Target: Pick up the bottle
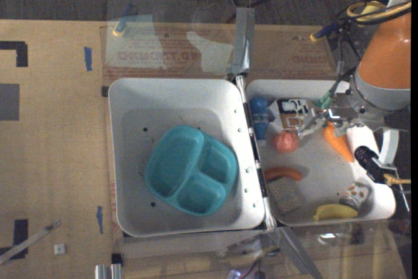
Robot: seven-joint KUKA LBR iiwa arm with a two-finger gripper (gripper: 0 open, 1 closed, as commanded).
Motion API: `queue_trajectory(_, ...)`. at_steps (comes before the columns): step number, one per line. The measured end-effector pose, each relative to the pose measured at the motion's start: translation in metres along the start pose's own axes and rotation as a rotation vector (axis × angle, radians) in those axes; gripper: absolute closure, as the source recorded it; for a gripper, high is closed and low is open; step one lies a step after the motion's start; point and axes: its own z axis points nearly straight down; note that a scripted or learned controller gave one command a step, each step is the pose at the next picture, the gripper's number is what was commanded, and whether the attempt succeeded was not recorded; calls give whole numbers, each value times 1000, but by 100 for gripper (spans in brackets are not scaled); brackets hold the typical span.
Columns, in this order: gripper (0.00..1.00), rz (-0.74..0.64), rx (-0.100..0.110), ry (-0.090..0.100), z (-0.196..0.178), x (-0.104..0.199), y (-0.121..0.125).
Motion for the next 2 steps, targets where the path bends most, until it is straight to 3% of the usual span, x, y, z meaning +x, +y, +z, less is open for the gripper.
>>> queue_trajectory(1, 100, 2, -3, -1, -10, -1, 1)
queue_trajectory(2, 100, -58, -6, -4, -100, -97, 42)
